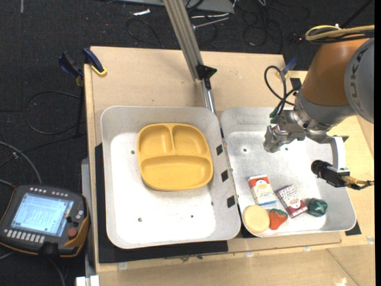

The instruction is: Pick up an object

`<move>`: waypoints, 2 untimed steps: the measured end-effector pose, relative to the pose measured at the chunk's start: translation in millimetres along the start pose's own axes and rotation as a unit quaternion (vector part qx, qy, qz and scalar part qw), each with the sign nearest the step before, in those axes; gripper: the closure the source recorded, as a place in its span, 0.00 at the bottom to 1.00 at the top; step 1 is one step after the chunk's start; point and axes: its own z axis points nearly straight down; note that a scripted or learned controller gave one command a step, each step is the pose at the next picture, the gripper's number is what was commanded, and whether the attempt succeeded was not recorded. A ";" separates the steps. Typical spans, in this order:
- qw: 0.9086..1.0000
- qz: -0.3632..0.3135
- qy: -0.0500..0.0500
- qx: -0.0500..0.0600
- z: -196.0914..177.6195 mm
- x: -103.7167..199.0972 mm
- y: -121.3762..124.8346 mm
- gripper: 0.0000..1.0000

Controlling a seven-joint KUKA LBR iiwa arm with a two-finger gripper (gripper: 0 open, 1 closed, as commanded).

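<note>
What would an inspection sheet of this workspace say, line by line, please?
Surface: wooden bench bearing a left bin and a right bin.
Job's things: in the right bin's near corner, a small carton, a box, a pale disc, a red piece and a dark green piece.
Clutter: yellow tray in the left bin.
Gripper: gripper over the right bin's far part, apart from the objects; grasp state unclear.
Cables: black loop by the wrist; loose wires on the floor behind.
Surroundings: pendant at lower left; clamp on the bench corner; metal post.
</note>
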 end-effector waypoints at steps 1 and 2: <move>1.000 -0.001 0.000 -0.001 -14.2 54.1 -8.1 1.00; 1.000 -0.001 0.000 -0.001 -16.6 115.8 -9.2 1.00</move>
